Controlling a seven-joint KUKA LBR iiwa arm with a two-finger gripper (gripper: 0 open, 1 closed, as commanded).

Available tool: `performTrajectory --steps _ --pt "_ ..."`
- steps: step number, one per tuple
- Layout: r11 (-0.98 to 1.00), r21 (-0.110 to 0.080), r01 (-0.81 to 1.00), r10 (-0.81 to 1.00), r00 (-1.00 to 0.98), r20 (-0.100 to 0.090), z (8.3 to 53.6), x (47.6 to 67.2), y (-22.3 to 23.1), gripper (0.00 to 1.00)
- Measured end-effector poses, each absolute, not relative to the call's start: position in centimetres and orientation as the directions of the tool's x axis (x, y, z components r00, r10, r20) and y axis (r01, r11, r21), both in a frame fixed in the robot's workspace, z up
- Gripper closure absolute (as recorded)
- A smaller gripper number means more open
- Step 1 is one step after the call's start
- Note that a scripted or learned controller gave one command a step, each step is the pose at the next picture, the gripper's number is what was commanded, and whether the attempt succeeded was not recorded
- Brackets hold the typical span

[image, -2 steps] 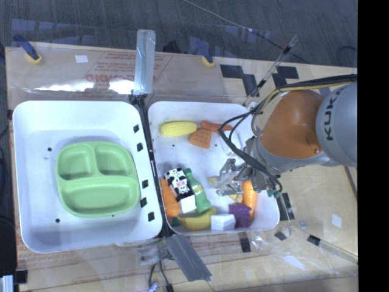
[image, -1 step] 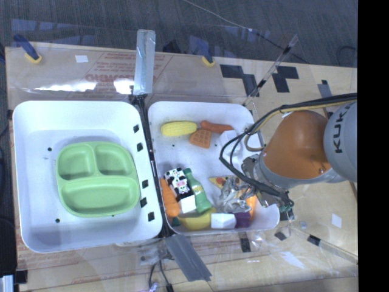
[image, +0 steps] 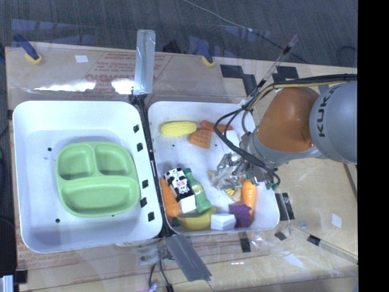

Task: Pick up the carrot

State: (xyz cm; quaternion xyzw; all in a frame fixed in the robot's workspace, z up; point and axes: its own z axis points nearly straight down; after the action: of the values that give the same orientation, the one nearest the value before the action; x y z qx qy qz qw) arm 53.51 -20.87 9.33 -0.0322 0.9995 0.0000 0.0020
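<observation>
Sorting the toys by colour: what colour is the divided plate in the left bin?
Light green; the divided plate shows clearly in the camera view.

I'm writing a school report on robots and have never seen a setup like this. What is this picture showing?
This is one photo from a fixed camera above a workbench, looking down at a slant. The grey machine with the orange band is a robot arm reaching in from the right. Its grasping part, the end effector, is low in the right bin, close beside a carrot it is meant to pick up. Whether it grips anything is too cluttered to tell.

Two shallow white bins sit side by side. The left bin holds a green divided plate. The right bin holds toy food: a yellow corn cob, a waffle piece, a banana, a purple piece and an orange piece by the left wall.
</observation>
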Motion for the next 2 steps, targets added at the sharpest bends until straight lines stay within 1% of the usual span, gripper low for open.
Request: performTrajectory --steps 1,2 --pt "0.972 -0.009 -0.235 -0.235 -0.972 -0.012 23.21 51.63 -21.11 1.0" --pt "0.972 -0.002 -0.234 -0.234 -0.972 -0.003 22.66 51.42 -21.03 0.0"
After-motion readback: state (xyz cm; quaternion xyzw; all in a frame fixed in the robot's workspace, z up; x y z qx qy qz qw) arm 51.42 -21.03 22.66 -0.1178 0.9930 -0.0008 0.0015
